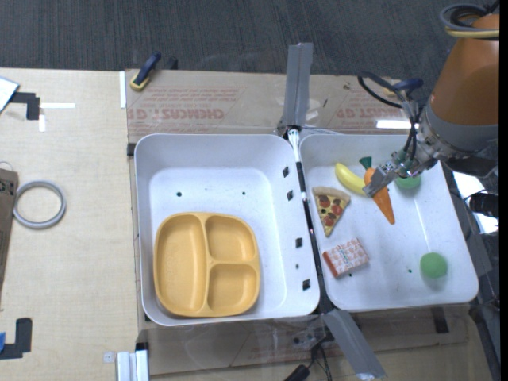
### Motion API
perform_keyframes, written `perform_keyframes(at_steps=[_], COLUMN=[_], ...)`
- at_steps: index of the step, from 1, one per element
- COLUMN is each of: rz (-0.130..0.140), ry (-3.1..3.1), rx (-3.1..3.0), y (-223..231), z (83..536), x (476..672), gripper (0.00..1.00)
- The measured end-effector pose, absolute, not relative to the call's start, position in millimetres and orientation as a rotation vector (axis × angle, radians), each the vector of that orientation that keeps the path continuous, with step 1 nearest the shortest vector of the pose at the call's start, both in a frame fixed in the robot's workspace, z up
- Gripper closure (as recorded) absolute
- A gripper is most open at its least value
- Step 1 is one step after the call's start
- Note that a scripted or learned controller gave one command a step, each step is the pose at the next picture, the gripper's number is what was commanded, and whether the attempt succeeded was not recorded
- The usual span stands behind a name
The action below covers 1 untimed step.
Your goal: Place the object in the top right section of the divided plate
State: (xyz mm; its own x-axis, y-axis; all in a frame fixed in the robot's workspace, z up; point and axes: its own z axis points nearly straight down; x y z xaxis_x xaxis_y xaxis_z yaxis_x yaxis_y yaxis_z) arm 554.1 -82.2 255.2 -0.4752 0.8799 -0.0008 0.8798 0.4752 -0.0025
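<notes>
A yellow divided plate [168, 262] lies in the left bin, toward its front, with its large section on the left and two smaller ones on the right. In the right bin an orange toy carrot [385, 205] with a green top lies beside a yellow banana [347, 177]. My gripper [381, 179] is down at the carrot's upper end, touching or just over it. The arm's wrist hides the contact.
The right bin [397, 292] also holds a pizza slice [329, 207], a red-and-white packet [346, 257], a green ball [433, 265] and a green item [409, 183] under the wrist. A tape roll [37, 203] lies on the bench at the far left.
</notes>
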Motion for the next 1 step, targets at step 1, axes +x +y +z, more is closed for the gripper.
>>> perform_keyframes(at_steps=[1], rz=[0.002], ry=[-2.767], rx=[-1.486], y=[-170.4], z=[201.0], x=[523.0], gripper=[1.0])
